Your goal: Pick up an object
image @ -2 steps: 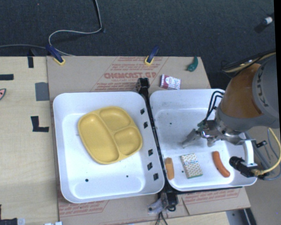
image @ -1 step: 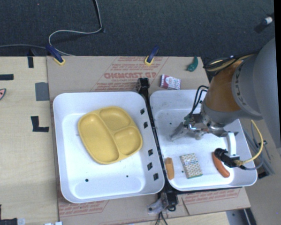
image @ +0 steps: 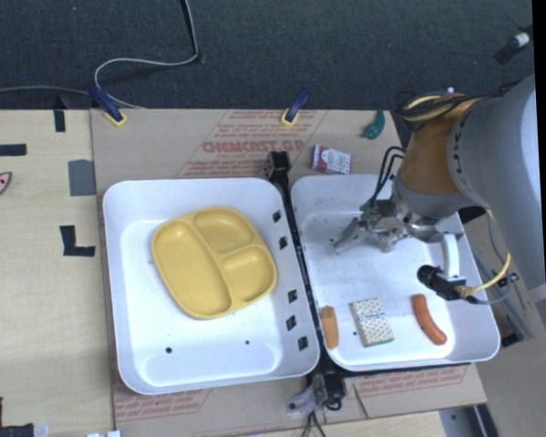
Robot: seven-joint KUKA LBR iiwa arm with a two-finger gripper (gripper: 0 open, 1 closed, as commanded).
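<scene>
A yellow plastic three-compartment plate (image: 214,260) lies in the middle of the left white bin (image: 134,357), tilted a little against the bin's sides, with bare white floor between it and the near edge. Across the black hinged divider, the right white bin (image: 345,205) carries three small things along its near edge: an orange-brown sausage-shaped piece (image: 329,326) hard by the near left corner, a small pale patterned card packet (image: 372,322) just beside it at mid-edge, and a reddish-orange toy hot dog (image: 430,319) towards the near right corner. Further back in that bin, the grey arm's two-finger gripper (image: 363,231) hangs low over bare floor near the middle, its metal fingers (image: 347,237) pointing towards the divider; they appear apart with nothing between them.

No object is yet in hand. The packet looks the likeliest pick: light, stiff and flat-sided, it should sit steady if taken across its two shorter sides. The two sausage shapes are probably light, rounded and somewhat slick, so a squeeze across the middle, square to their length, would serve better than one near a tapering end. All three lie well apart from the gripper, nearer the bin's front wall.
</scene>
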